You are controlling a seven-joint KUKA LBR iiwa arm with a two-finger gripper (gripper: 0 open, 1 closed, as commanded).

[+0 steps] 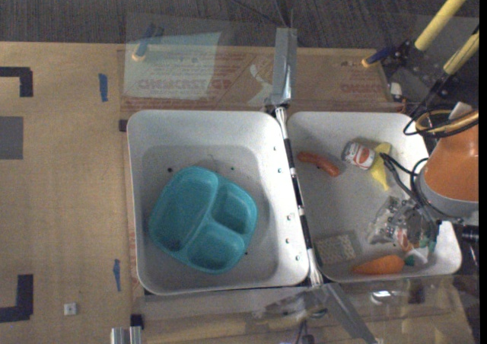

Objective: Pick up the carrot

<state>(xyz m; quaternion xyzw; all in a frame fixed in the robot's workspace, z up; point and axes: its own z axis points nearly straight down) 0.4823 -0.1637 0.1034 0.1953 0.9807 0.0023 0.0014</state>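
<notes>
The carrot (378,265) is seen lying flat at the near edge of the right bin (335,205), close to its near right corner. Just to its left a small grey speckled block (336,246) is found on the bin floor. Above the carrot the gripper (411,230) is seen — it hangs over the right side of the bin, just beside the carrot, and nothing can be seen held in it. Whether it is spread or pressed together cannot be told, because that part is blurred. The arm (454,167) with its orange band is seen behind it, coming in from the right.

Farther back in the same bin a small red sausage (318,163) is laid at a slant. A little can (358,154) lies on its side next to a yellow thing (380,170).

In the left bin (152,144) a blue-green tray (202,218) with sections is placed. Both bins are set on a wooden surface (61,205) — blue tape marks (103,87) are stuck on it.
</notes>
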